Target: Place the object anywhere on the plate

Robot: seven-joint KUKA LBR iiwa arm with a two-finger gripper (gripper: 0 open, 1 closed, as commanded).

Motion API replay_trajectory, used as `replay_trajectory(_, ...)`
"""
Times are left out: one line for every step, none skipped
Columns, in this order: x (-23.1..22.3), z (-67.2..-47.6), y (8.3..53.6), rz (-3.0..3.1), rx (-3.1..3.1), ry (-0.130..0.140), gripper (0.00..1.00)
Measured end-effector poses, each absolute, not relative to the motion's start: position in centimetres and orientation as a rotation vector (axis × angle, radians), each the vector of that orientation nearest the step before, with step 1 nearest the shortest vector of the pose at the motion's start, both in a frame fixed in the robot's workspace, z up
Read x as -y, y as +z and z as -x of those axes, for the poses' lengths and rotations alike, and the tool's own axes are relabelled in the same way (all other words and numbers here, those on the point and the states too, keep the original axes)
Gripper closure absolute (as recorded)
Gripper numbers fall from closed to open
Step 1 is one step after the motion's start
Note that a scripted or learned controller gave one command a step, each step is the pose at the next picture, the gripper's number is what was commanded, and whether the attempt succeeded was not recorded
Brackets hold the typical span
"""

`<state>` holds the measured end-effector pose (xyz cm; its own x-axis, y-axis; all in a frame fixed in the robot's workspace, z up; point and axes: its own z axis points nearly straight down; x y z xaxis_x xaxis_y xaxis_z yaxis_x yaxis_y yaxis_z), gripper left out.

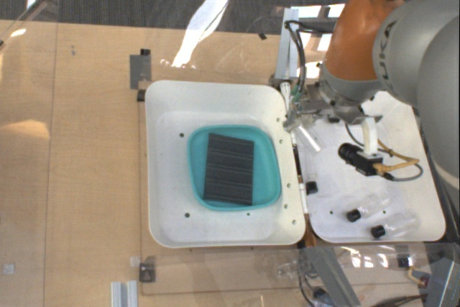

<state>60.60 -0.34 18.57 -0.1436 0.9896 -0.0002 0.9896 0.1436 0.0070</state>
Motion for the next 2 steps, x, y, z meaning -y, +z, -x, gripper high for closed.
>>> replay_trajectory(-6.04,-58.26,18.49,-2.115,-2.32,0.006,1.0)
replay_trajectory(-6.03,-58.26,18.49,-2.115,-2.32,0.006,0.0)
